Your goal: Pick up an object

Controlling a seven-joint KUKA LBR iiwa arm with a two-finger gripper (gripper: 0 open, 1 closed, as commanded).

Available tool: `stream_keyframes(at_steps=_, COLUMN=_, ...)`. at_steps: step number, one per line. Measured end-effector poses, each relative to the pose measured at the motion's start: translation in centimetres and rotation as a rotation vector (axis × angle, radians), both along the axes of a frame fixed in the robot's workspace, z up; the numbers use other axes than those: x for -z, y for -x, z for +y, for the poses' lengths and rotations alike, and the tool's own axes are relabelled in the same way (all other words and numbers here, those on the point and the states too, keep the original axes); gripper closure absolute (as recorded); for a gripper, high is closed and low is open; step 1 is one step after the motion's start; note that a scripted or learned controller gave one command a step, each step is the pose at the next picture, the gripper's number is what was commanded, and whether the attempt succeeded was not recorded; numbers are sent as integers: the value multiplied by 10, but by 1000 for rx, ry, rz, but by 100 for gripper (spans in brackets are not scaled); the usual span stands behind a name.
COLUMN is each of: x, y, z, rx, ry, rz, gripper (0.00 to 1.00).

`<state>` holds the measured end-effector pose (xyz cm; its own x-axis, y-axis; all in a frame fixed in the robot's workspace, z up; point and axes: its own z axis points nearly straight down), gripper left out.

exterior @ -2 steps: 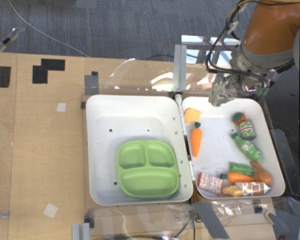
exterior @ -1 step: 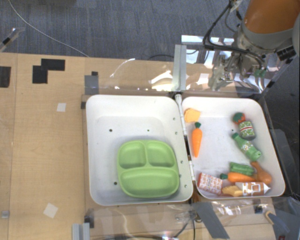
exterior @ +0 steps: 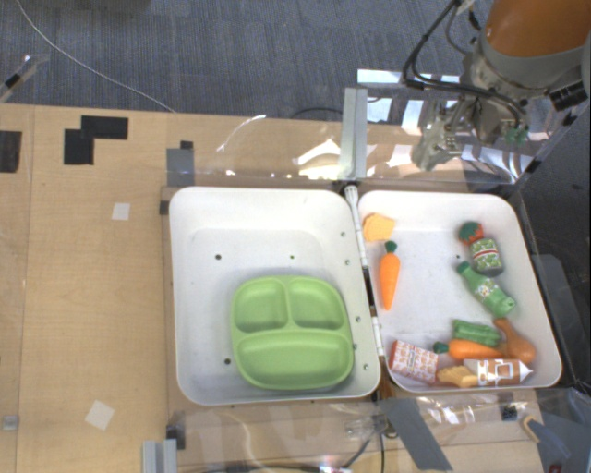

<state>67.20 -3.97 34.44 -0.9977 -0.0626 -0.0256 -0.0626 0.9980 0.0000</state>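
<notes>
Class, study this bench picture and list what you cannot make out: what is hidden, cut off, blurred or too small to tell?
1. The two-finger gripper, camera view: blurred against shiny metal, so open or shut is unclear.
2. The grey arm with an orange band: cut off by the top edge.
3. The small printed cartons in the right white bin: labels too small to read.
4. The brown drumstick-shaped toy: partly overlapped by neighbouring toys.

Carrot (exterior: pixel 390 277) lay upright-ish near right bin's left wall, green top up. Yellow piece (exterior: pixel 377 226) just above it. Two green bottles (exterior: pixel 483 254) (exterior: pixel 489 291) sat by right wall. Bottom edge was crowded: red box (exterior: pixel 413 360), second carrot (exterior: pixel 471 349), carton (exterior: pixel 499 372).
</notes>
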Motion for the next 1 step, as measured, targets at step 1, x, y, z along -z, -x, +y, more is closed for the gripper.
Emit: stream_keyframes(at_steps=1, x=23, y=43, z=-40, rx=-267, ry=7, rz=16, gripper=100)
